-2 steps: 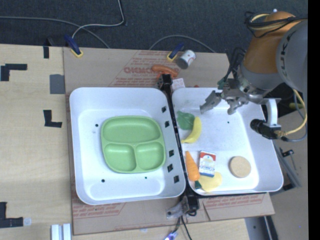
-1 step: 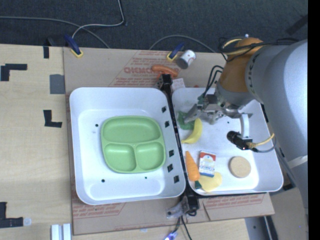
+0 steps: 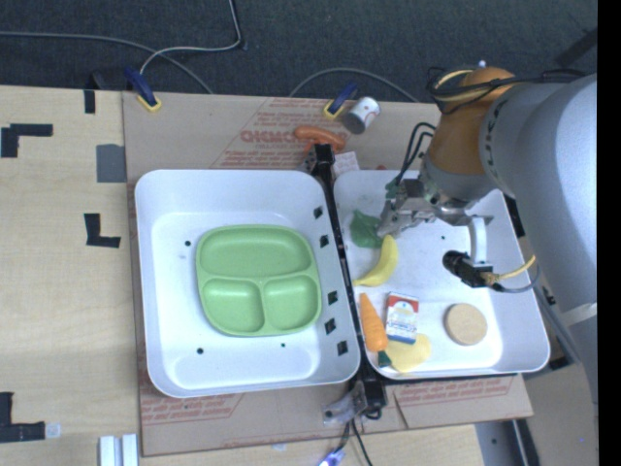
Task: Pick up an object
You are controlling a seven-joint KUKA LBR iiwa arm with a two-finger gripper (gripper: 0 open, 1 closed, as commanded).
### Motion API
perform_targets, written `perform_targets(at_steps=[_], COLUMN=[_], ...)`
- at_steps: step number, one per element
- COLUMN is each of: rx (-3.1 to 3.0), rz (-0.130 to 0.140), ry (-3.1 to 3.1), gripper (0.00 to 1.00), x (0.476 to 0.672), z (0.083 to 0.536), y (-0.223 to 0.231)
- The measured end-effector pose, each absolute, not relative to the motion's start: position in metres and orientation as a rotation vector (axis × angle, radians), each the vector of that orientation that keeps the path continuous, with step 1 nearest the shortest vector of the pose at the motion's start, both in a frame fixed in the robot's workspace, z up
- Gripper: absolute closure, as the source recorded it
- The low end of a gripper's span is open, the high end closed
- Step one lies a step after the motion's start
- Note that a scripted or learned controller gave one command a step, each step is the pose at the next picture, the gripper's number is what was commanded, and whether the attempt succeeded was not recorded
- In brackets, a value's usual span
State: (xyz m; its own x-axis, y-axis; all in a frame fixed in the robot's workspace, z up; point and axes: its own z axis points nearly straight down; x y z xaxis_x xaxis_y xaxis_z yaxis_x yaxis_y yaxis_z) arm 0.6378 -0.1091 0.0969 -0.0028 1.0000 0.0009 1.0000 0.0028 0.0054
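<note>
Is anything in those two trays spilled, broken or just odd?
Nothing looks spilled or broken. The green plate lies flat in the left bin. The banana, carrot, small carton and round cookie lie loosely scattered in the right bin.

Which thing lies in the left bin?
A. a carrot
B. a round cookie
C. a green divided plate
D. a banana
C: the green divided plate sits alone in the left bin, while the banana, carrot and round cookie all lie in the right bin.
</note>
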Motion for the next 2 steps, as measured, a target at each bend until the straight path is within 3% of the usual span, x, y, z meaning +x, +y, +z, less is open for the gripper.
perform_targets(at_steps=[1, 2], rx=[2.216, 2.218], rz=[0.007, 0.001], ry=[2.222, 2.219], gripper=[0.00, 0.00], x=[0.638, 0.615], z=[0.097, 0.086], y=[-0.109, -0.097])
